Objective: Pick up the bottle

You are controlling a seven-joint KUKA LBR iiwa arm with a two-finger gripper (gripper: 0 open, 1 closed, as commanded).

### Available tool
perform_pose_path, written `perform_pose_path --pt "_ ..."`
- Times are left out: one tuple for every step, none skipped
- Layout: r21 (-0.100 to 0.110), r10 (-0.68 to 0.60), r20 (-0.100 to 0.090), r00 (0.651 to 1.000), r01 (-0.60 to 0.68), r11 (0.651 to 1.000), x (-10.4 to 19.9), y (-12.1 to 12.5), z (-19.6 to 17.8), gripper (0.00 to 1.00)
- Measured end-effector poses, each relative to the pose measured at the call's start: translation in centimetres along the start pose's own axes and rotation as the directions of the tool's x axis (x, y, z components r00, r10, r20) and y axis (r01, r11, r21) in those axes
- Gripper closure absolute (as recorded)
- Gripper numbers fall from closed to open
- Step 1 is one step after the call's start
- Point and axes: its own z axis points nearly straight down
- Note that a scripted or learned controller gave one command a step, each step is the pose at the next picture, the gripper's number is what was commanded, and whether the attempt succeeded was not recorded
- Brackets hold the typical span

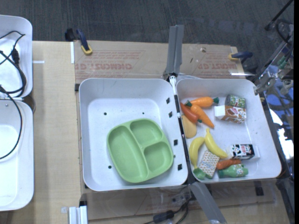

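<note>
The bottle (234, 171) is small and green with a printed label. It lies on its side at the front edge of the right bin (261, 125), near the front right corner. A small orange carrot (228, 163) lies right behind it, touching or nearly so. A patterned snack packet (208, 164) sits just to its left.
The right bin also holds two bananas (208, 146), two larger carrots (198, 110), a black-and-white milk carton (243, 151), a brown and green juice carton (233, 108) and a white block (219, 111). A green divided plate (140, 149) lies in the left bin (93, 125). Metal gear and cables (275, 73) stand at the right edge.
</note>
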Motion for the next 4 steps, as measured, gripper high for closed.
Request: perform_pose_path --pt "-0.001 -0.105 0.0 0.995 0.105 0.995 0.1 1.7 13.5 0.0" --pt "0.002 -0.203 -0.016 0.979 0.203 0.979 1.2 7.3 19.6 0.0" --pt "-0.002 -0.206 -0.009 0.978 0.206 0.979 1.0 7.4 18.4 1.0" --pt "-0.001 -0.207 -0.011 0.978 0.207 0.978 1.1 7.4 18.5 0.0"
